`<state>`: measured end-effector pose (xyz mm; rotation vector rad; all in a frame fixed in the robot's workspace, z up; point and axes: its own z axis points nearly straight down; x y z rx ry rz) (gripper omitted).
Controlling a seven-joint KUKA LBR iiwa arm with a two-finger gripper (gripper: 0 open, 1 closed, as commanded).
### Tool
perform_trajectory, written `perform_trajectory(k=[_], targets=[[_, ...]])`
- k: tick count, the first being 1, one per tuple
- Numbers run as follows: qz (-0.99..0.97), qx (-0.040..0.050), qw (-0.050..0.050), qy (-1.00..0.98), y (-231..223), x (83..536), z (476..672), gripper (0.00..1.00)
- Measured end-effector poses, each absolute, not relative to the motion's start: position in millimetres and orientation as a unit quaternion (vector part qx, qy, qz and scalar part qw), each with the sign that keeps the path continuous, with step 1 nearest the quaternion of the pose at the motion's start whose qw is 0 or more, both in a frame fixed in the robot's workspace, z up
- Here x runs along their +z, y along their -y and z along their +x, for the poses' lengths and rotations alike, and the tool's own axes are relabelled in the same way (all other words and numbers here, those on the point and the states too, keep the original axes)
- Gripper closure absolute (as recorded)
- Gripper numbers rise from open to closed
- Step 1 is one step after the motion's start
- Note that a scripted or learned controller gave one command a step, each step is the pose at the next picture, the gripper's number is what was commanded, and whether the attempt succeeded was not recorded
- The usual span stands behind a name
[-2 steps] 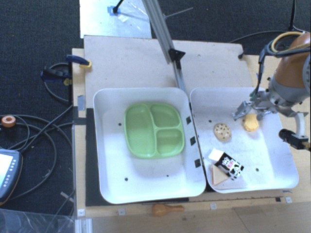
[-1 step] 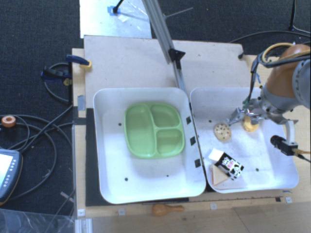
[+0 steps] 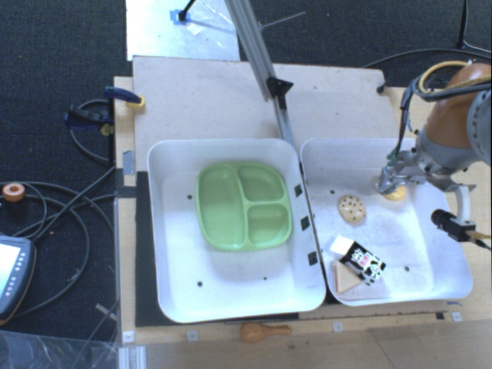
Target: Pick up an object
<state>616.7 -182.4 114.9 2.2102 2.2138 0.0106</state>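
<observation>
A: Right bin (image 3: 430, 283): contents?
B: Speckled cookie (image 3: 351, 207) near centre; black-and-white patterned box (image 3: 361, 261) and tan wedge (image 3: 346, 277) at near left corner; small yellow piece (image 3: 397, 194) at far right.
A: Gripper (image 3: 387, 183)?
B: Lowered over yellow piece, touching or just above; state of fingers not discernible.
A: Left bin (image 3: 173, 283)?
B: Green three-compartment tray (image 3: 244, 206), centred.
A: Outside the bins?
B: Brown wooden object (image 3: 265, 330) on desk (image 3: 200, 98) at near edge.
</observation>
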Motion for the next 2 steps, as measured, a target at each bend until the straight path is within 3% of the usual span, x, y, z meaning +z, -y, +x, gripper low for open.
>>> perform_trajectory(k=[2], targets=[[0.705,0.0022,0.004,-0.709,187,233,615.0,1.00]])
